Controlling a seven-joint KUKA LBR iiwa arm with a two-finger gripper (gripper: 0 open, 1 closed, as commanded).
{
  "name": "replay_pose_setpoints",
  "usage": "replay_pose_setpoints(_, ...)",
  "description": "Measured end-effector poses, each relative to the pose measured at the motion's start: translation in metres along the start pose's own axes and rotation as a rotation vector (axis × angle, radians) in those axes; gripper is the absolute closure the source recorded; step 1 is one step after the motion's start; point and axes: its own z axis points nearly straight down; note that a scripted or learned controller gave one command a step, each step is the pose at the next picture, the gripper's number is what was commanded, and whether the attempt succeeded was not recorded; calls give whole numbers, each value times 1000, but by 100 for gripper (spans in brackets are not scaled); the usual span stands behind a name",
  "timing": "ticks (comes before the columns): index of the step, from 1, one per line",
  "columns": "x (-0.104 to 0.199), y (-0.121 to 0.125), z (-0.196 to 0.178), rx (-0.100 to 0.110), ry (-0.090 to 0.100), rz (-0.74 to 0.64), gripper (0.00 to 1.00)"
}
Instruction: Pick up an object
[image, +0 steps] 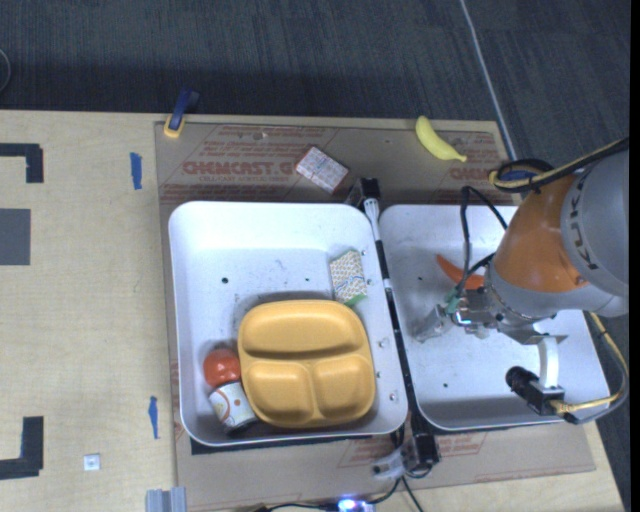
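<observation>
My gripper (438, 322) is low in the right bin (480, 408), near its left-centre floor. An orange carrot-like piece (450, 268) lies just behind the gripper, partly hidden by the wrist and cables. In the left bin (190, 300) a yellow divided tray (305, 360) fills the front half. A red-orange ball (220, 366) and a small white-and-orange object (231, 404) sit at its left. A patterned packet (347, 274) leans at the left bin's right wall. Nothing is visibly held by the gripper.
The grey arm with its orange band (535, 250) covers the right bin's right half, with black cables looping over it. On the cardboard behind the bins lie a yellow banana (438, 140) and a patterned block (321, 168). A blue clamp (180, 112) holds the back left corner.
</observation>
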Motion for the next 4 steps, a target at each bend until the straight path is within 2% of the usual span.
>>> replay_pose_setpoints(1, 0, 1, -10, -2, 0, 1, 100)
replay_pose_setpoints(2, -13, 94, 0, -1, -1, -1, 100)
replay_pose_setpoints(3, -13, 93, 0, 0, -1, -1, 0)
replay_pose_setpoints(4, -4, 49, 0, 1, 0, 0, 0)
